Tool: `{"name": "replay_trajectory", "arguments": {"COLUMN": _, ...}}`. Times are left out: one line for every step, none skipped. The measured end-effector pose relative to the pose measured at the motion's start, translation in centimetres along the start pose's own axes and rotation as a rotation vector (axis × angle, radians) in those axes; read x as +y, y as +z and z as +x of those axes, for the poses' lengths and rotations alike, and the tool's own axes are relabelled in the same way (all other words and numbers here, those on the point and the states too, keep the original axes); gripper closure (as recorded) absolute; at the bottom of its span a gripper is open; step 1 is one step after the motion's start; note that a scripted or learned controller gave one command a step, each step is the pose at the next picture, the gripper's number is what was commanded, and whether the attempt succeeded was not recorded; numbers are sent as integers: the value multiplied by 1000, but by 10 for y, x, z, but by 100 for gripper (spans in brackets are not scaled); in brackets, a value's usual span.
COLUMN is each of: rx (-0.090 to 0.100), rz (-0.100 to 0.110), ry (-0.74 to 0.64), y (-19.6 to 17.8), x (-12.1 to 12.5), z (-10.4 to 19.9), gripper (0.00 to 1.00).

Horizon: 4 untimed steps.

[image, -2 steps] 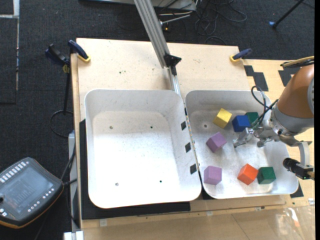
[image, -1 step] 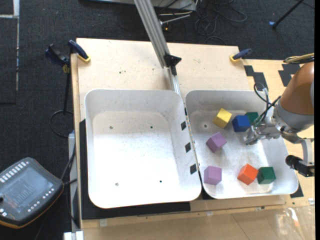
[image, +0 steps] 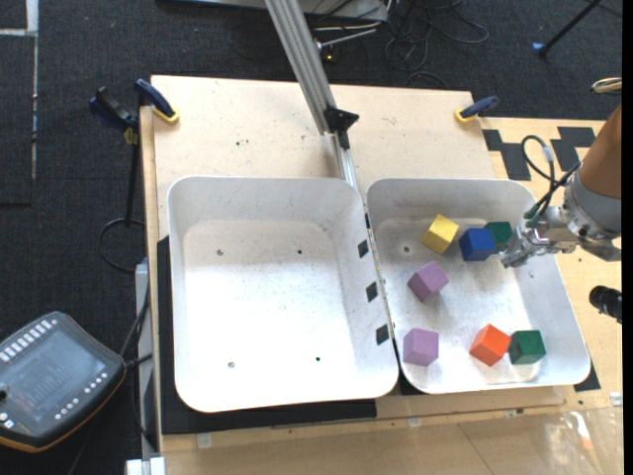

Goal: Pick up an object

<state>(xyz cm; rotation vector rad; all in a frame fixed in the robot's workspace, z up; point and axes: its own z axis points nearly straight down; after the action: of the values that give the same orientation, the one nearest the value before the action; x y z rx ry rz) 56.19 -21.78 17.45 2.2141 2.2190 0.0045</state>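
Note:
The right bin (image: 554, 295) holds several small blocks: a yellow cube (image: 441, 233), a blue cube (image: 476, 243), a dark green block (image: 498, 233) just behind the blue one, two purple cubes (image: 427, 281) (image: 420, 346), an orange cube (image: 489, 344) and a green cube (image: 527, 346). My gripper (image: 518, 254) reaches in from the right edge and hangs over the bin just right of the blue and dark green blocks. I see nothing between its fingers.
The left bin (image: 198, 216) lies beside the right one on the tan board. A metal pole (image: 302, 52) slants down to the bins' divide. Clamps (image: 153, 102) (image: 477, 109) sit at the board's far corners. A teach pendant (image: 49, 379) lies at the lower left.

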Motion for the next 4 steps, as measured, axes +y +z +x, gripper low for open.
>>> {"name": "replay_trajectory", "arguments": {"rx": 0, "rz": 1, "ry": 0, "y": -43, "x": 2, "z": 0, "gripper": 100}}
{"name": "replay_trajectory", "arguments": {"rx": 5, "rz": 6, "ry": -6, "y": -40, "x": 10, "z": 58, "gripper": 100}}
{"name": "replay_trajectory", "arguments": {"rx": 5, "rz": 7, "ry": -6, "y": -38, "x": -1, "z": 116, "gripper": 100}}
{"name": "replay_trajectory", "arguments": {"rx": 5, "rz": 8, "ry": -6, "y": -33, "x": -6, "z": 171, "gripper": 100}}
